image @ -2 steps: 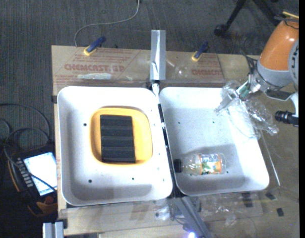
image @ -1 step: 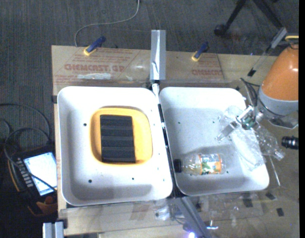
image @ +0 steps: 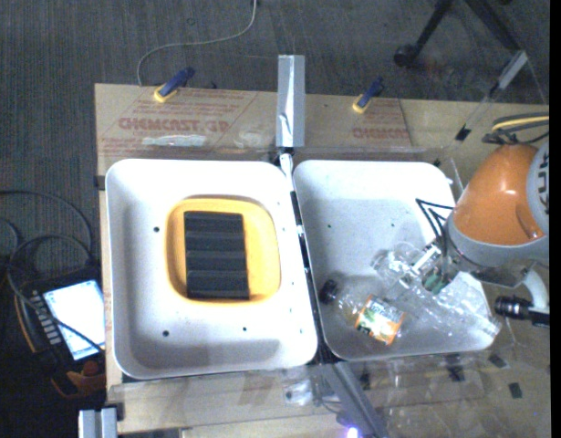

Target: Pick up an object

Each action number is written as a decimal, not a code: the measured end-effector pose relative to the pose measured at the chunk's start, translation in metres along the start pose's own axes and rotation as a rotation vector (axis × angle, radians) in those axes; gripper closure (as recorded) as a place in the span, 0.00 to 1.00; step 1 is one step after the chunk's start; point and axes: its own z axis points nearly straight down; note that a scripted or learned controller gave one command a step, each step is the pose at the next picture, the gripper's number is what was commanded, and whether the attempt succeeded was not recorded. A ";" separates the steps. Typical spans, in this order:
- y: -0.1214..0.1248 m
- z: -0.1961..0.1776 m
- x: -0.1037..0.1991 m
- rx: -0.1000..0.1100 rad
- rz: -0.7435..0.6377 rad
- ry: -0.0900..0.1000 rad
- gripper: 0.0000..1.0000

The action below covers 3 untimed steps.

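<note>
A clear plastic bottle [image: 380, 318] with an orange and green label and a black cap lies on its side in the right bin [image: 362, 199], near the front wall. Crumpled clear plastic [image: 394, 263] sits just behind it. My gripper [image: 426, 272] is low in the right half of this bin, right next to the clear plastic and just behind the bottle's body. The grey arm with its orange band [image: 499, 203] hangs over the bin's right edge and hides that side. In the left bin [image: 134, 245] lies a yellow tray-like object [image: 266, 245] with a black ribbed insert [image: 216, 254].
A metal post [image: 290, 99] stands behind the seam between the two bins. Two blue and yellow clamps [image: 173, 83] [image: 368, 95] hold the cardboard backing. Cables and a lit tablet [image: 70, 313] lie on the floor at the left.
</note>
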 end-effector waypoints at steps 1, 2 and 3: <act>0.005 -0.029 -0.046 0.006 0.303 0.003 0.00; 0.043 -0.017 0.065 -0.002 0.268 -0.005 0.00; 0.038 -0.041 0.024 0.005 0.256 0.003 0.00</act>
